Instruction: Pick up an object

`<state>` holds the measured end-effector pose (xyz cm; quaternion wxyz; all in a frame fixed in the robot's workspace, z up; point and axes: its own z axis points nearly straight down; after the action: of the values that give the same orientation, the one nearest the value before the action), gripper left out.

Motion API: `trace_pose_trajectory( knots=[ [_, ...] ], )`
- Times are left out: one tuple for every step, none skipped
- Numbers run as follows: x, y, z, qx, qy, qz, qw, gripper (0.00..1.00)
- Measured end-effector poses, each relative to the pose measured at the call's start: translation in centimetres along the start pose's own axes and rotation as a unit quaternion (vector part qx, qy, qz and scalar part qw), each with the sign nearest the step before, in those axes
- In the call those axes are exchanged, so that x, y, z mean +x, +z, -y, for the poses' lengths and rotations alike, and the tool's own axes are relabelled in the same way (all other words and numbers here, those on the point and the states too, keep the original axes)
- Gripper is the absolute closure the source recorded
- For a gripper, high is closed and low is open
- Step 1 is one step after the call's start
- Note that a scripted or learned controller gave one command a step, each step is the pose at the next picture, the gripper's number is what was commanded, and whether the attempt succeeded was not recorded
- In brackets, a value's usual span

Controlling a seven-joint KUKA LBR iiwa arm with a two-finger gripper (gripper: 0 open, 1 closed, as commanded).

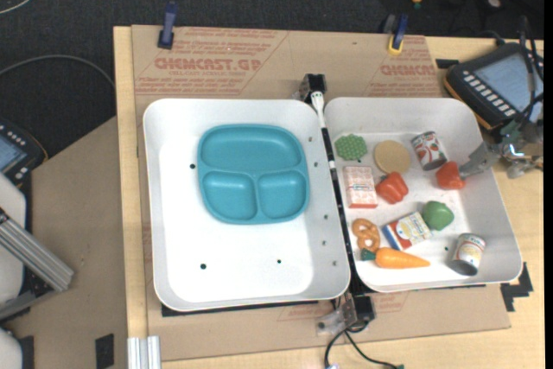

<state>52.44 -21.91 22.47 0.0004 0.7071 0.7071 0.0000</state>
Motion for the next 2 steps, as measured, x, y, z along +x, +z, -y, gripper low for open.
trace_pose_trajectory(
  knots=[
    [11.1,9.2,1.0,0.006,-0.005,-0.005,1.0,0.0],
    [27.3,3.7,-0.9,-0.003,-0.009,-0.004,0.9999,0.0]
  ],
)
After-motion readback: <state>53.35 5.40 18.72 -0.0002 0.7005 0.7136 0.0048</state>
